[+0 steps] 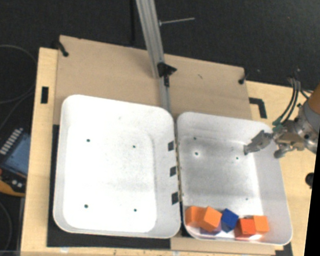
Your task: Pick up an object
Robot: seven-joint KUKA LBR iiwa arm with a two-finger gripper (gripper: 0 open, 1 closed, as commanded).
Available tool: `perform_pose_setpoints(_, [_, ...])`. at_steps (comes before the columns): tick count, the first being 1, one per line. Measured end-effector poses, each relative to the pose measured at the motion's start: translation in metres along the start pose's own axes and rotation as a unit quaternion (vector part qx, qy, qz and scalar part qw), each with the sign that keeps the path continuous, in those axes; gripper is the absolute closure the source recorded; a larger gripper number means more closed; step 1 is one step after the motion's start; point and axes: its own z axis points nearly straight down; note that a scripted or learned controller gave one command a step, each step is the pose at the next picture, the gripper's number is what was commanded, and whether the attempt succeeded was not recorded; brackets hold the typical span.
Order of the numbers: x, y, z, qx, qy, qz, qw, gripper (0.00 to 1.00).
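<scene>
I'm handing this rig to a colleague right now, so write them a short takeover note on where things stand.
Gripper: over the right bin's upper right part, nothing between its fingers.
Objects: orange blocks and a blue block clustered along the right bin's near edge.
Left bin: beside it.
Done: nothing picked yet.
Left: move to the blocks, grasp one, lift.

orange blocks left: two (202, 217), touching, at the near wall of the right bin (223, 133)
blue block: one (229, 218), just right of them (tilted, a corner toward the camera)
orange blocks right: two (252, 225), touching each other, beside the blue block
</scene>
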Motion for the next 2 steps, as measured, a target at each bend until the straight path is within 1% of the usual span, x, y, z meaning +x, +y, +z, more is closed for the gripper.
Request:
perform_pose_setpoints(1, [0.046, -0.031, 0.124, 0.004, 0.002, 0.0, 1.0, 0.0])
perform_pose_setpoints(2, [0.021, 0.023, -0.007, -0.005, -0.001, 0.0, 1.0, 0.0])
